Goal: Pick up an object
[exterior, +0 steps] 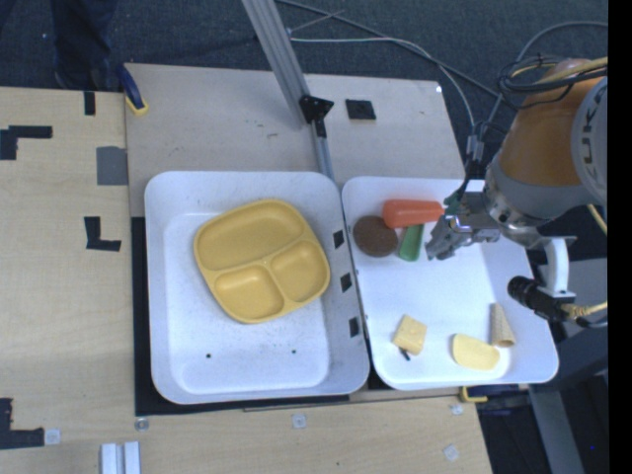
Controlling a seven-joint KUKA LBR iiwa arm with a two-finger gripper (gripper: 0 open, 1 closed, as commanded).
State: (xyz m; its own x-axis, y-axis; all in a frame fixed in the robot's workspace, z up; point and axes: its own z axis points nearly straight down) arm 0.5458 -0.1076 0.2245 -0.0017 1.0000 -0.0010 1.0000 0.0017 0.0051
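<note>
In the right bin [434,304] lie a brown round cookie-like disc [374,235], an orange-red carrot-shaped piece [412,211] and a green cylinder [410,242], all close together at the bin's far left. My gripper [441,242] hangs just right of the green cylinder and below the carrot's tip, its dark fingers pointing down toward the bin floor. Nearer the front lie a pale yellow cheese-like chunk [410,335], a yellow wedge [475,353] and a tan cone [502,325].
The left bin [178,363] holds a yellow divided plate [261,260]. A grey pole [281,57] slants over the bench behind the bins. Cables run across the dark floor at the top.
</note>
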